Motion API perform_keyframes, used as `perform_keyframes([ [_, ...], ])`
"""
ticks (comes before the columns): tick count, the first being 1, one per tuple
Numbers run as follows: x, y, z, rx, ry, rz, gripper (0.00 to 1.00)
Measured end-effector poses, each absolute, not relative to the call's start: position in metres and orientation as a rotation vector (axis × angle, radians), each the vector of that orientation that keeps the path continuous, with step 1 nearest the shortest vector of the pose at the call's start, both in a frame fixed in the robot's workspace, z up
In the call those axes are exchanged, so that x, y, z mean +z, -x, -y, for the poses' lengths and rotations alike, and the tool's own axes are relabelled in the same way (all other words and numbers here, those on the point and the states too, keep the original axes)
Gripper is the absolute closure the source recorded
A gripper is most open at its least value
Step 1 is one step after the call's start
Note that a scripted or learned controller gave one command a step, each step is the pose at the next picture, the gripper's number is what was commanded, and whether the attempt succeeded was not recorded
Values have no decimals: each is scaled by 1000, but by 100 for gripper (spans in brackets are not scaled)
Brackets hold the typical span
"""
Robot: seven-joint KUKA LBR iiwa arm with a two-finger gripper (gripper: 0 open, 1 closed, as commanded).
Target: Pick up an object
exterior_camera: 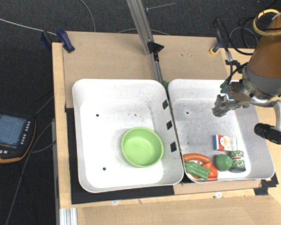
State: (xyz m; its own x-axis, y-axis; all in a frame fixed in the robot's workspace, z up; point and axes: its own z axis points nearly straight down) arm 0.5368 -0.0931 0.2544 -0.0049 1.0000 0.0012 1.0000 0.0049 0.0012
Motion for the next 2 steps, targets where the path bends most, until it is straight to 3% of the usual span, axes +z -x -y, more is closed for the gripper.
perform_keyframes([
  [2, 234, -529, -24, -1, 2216, 2226, 100],
])
